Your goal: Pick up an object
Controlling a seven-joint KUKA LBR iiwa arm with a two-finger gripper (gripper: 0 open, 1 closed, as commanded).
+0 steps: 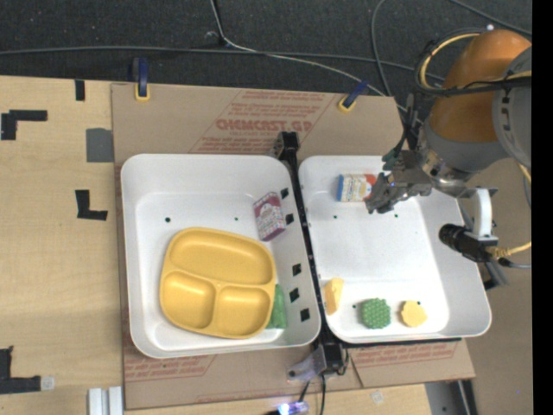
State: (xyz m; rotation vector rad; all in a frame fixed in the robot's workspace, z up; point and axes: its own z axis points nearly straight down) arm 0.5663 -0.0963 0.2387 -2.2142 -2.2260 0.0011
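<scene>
Two white bins are sitting side by side: the left bin [138,232] is holding one yellow divided tray [216,282], one small maroon packet [270,215] and one green thing [278,308]; the right bin [449,271] is holding one blue-and-white packet [352,188], one yellow wedge [332,295], one green knobbly ball [374,313] and one yellow round piece [413,315]

Red print runs across the brown cardboard sheet [259,128] that lies under both white bins, just above their top edges. The large line appears to read "CHEMCAST GP", though the letters are soft and the spelling is not certain; smaller red lines beneath it are too blurred to make out. More red print shows on the same sheet at the bottom edge, below the left bin, also illegible. The small maroon packet [270,216] in the left bin [138,232] and the white-and-blue packet [352,188] in the right bin [449,258] carry printing too small to read.
</scene>
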